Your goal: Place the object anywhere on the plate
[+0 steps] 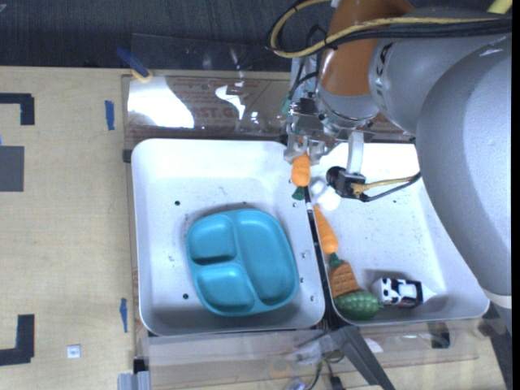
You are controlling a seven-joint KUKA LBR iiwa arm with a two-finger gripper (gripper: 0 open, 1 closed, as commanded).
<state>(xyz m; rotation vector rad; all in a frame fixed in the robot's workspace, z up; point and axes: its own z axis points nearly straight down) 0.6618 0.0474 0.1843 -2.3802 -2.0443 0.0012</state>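
Above the divider between the bins, your gripper (302,154) pinches a small orange toy (301,171), lifted clear so it can cross over. The blue divided plate (241,260) waits in the left bin (154,177), well apart.

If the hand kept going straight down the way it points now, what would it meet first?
Probably the divider rim between the two bins: the hand, holding a small orange object, hangs roughly above it. Depth is unclear; the blue plate lies well left.

A toy carrot (327,231), a green vegetable (357,304) and a black-and-white toy (397,292) lie below the tool, in the right bin (422,218).
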